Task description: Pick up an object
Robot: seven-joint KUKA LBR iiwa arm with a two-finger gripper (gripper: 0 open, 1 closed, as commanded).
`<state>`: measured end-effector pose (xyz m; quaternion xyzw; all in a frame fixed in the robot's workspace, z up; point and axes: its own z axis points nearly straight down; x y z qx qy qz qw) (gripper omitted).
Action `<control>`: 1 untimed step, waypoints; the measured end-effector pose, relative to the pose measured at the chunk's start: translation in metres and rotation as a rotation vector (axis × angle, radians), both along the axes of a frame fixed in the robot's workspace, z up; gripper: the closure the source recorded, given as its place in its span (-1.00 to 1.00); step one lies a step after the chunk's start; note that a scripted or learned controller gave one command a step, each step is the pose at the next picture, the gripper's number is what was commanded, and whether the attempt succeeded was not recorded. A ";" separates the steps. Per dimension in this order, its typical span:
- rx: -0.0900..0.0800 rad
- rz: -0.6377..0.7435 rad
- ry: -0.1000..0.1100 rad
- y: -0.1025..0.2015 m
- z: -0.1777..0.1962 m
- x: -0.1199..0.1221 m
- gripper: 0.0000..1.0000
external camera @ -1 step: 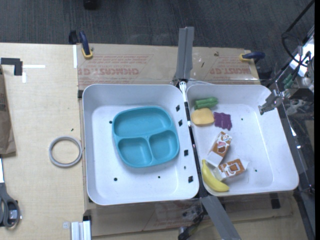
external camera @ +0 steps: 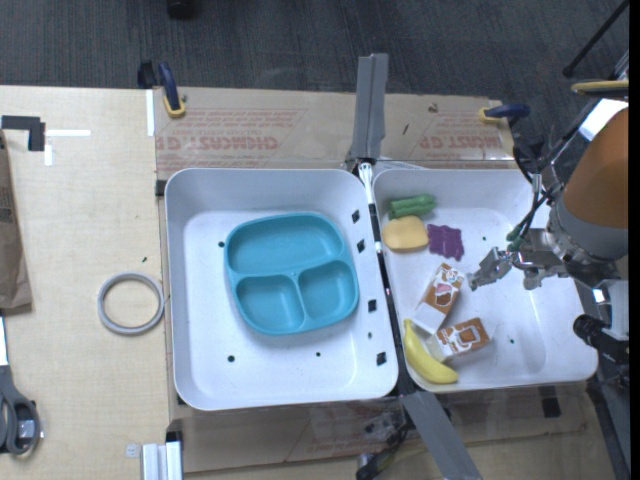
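Observation:
The right bin (external camera: 560, 363) holds several small items. A green piece (external camera: 412, 206) lies at the back, with a tan rounded piece (external camera: 405, 234) and a purple piece (external camera: 446, 240) just in front of it. Two brown-and-white cartons (external camera: 443, 293) (external camera: 463, 338) sit mid-bin, and a banana (external camera: 428, 356) lies by the front left wall. My gripper (external camera: 485, 271) hangs over the bin's middle, just right of the upper carton. It is open with nothing between its fingers.
The left bin (external camera: 190, 348) carries a blue divided plate (external camera: 292, 273). A grey divider post (external camera: 370, 108) rises between the bins at the back. On the bench to the left lie a tape ring (external camera: 131, 302) and scissors (external camera: 15, 423).

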<state>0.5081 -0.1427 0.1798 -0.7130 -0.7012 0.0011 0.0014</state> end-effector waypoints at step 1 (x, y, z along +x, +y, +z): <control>0.000 0.050 -0.002 0.043 -0.079 0.020 -1.00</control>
